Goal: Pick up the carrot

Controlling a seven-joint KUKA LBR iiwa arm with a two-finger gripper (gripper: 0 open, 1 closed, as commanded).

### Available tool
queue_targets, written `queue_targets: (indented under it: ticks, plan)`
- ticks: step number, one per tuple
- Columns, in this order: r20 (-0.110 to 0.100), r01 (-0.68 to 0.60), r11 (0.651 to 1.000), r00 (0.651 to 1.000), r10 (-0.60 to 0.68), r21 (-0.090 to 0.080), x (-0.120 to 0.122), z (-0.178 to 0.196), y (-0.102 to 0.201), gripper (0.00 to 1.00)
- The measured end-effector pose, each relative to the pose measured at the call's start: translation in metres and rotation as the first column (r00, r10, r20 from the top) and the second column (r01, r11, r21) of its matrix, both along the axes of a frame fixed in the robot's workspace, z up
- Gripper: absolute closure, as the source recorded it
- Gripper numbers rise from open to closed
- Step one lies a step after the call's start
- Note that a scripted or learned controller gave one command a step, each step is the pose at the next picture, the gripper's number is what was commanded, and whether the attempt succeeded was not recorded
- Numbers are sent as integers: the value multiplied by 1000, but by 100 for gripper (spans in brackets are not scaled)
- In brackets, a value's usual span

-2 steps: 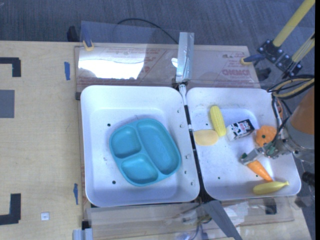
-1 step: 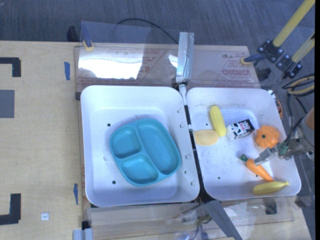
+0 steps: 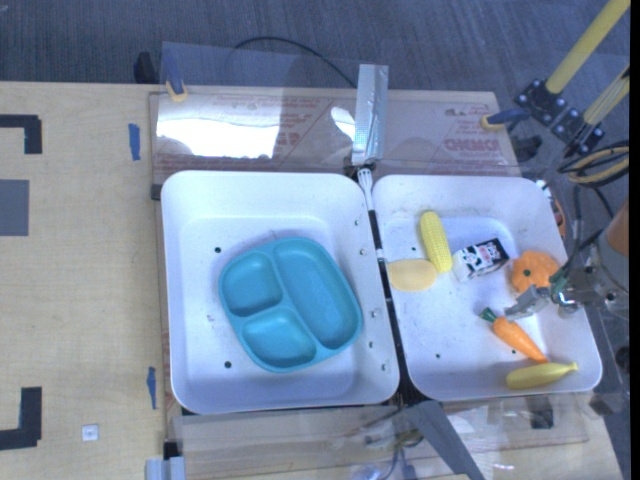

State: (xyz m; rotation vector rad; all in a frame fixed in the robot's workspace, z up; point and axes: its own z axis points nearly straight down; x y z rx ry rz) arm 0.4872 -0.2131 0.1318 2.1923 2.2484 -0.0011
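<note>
The arm enters from the right edge of the view at the level of the right bin [image 3: 590,363], with only its wrist end visible. The gripper [image 3: 533,302] reaches leftward and low over the bin floor, its metallic tip lying just above the green end of the carrot [image 3: 515,335]. Whether the jaws are apart or together cannot be determined at this resolution, and nothing is seen between them. The carrot lies on the floor of the right bin, in its lower right part, tilted with the green end up-left and the orange tip down-right. The bench [image 3: 70,268] carries two white bins. The left bin [image 3: 190,368] holds one blue tray [image 3: 290,303] with three compartments. The right bin holds six items: one carrot, one corn cob [image 3: 434,240], one pale yellow lemon-like piece [image 3: 412,274], one small black-and-white carton [image 3: 482,257], one orange fruit [image 3: 535,269] beside the gripper, and one banana [image 3: 541,373] just below the carrot.
</note>
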Motion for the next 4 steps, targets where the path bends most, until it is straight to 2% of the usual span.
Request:
queue_targets:
  ticks: [1,2,3,4]
  plan:
    - [4,127,992,992,-127,-2,-6,-46,57,0]
    - [-1,281,960,960,-281,1,-7,-11,87,0]
    - [7,216,976,976,-216,6,-3,-44,21,0]
    - [7,217,976,976,-217,1,-4,-37,19,100]
